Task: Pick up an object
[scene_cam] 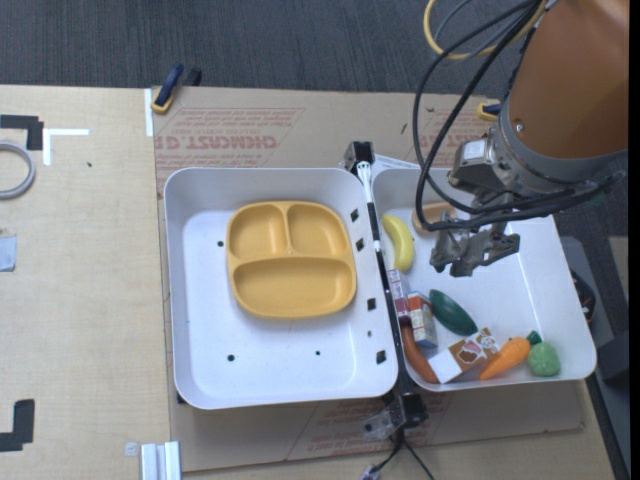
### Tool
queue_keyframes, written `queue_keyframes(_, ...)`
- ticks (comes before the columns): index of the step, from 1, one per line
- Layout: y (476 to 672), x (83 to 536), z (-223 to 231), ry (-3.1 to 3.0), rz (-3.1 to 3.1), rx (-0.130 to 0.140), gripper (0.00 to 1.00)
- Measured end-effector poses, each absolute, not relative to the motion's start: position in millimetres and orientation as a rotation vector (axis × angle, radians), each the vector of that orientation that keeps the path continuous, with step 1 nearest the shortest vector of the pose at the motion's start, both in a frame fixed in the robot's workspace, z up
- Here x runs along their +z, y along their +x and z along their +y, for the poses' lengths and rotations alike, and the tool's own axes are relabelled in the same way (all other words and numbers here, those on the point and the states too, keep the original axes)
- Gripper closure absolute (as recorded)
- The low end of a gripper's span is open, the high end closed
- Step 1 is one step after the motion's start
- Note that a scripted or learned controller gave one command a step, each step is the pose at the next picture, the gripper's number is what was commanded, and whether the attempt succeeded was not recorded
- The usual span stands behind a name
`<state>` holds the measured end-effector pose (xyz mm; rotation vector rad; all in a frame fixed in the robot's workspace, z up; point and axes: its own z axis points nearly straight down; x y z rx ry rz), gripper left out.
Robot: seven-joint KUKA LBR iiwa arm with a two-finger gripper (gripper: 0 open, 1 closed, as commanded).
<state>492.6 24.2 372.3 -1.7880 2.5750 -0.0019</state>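
Note:
My gripper (472, 252) hangs over the middle of the right bin (560, 268), its dark fingers spread apart with nothing between them. Left of it a yellow banana (399, 241) lies against the bin's left wall. Below the gripper lies a dark green vegetable (453, 312). Along the bin's front edge sit a small box (418, 323), a red sausage-like piece (417, 360), a brown card (472, 352), an orange carrot (506, 356) and a green broccoli-like piece (545, 359).
The left bin (200, 298) holds a yellow divided plate (292, 259). Black and yellow cables (470, 28) loop beside the arm's orange band (580, 58). A blue marker (167, 86) lies on the bench at the back.

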Motion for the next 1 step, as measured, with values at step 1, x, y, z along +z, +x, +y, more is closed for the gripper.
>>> queue_keyframes(1, 494.1, 382.3, 24.5, -1.776, 2.577, -0.002, 1.0)
